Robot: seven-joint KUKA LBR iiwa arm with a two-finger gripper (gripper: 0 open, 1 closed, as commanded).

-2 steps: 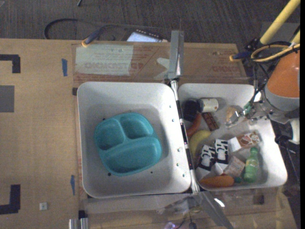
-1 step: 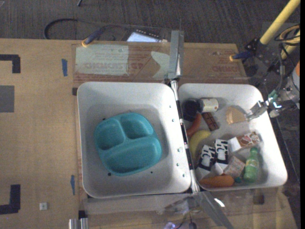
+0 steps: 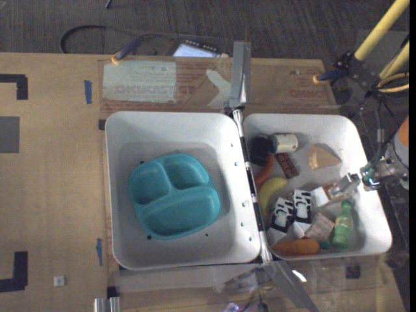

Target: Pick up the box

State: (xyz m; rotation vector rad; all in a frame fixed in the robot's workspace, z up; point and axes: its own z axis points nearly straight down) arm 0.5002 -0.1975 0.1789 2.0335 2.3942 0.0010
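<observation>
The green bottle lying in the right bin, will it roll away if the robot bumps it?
Probably a little. The green bottle looks round and lies on its side, so a nudge could roll it. It looks small, so likely light. The bin wall and carrot beside it should stop it soon.

box [image 3: 283,214] | black-and-white patterned | lying in right bin, beside its twin

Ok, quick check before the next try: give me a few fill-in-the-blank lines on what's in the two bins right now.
1. The teal divided tray lies in the ____ bin as the camera sees it.
2. The green bottle lies in the ____ bin.
3. The colour of the carrot by the right bin's near wall is ____.
4. The gripper hangs over the ____ bin.

Missing words: left; right; orange; right
</observation>
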